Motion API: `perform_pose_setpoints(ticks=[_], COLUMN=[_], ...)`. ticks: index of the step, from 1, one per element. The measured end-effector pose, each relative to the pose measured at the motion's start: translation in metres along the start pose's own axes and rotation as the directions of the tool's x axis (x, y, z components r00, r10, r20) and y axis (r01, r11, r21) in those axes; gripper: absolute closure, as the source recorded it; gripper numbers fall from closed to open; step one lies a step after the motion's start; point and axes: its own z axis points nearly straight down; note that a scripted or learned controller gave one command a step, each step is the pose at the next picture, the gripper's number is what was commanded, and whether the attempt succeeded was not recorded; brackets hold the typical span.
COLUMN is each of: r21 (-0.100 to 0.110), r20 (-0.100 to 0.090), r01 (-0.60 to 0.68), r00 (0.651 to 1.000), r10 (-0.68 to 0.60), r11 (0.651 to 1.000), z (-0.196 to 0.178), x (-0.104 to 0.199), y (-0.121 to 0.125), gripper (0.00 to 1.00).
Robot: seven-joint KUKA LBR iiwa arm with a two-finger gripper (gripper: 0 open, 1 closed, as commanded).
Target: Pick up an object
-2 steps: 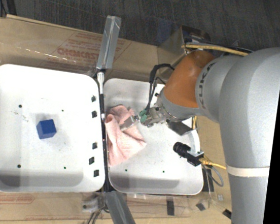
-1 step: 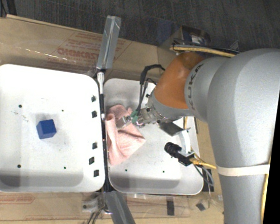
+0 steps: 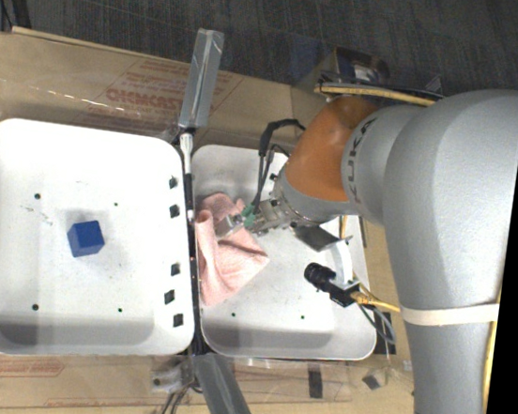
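Pink cloth [image 3: 226, 256] against gripper [image 3: 250, 220]

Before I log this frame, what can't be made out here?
- Camera view: whether the tool has hold of the pink cloth; too small, and the arm overhangs it.
- Camera view: the right bin's right side; the arm covers it.
- Camera view: anything under the pink cloth.

Light is bright and even; the white bins [image 3: 12, 216] look nearly overexposed, with soft grey shadows inside their near walls.
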Motion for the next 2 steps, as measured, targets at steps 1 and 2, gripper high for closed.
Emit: perform_pose_setpoints(ticks=[1,2], r21=[0.001,0.001], r20=[-0.001,0.0], r01=[0.004,0.004], r00=[1.0,1.0], r10=[-0.004,-0.004], r11=[1.0,1.0], z=[-0.0101,-0.0103], x=[0.0001,0.0], y=[0.0006,0.0005], gripper=[1.0,0.0])
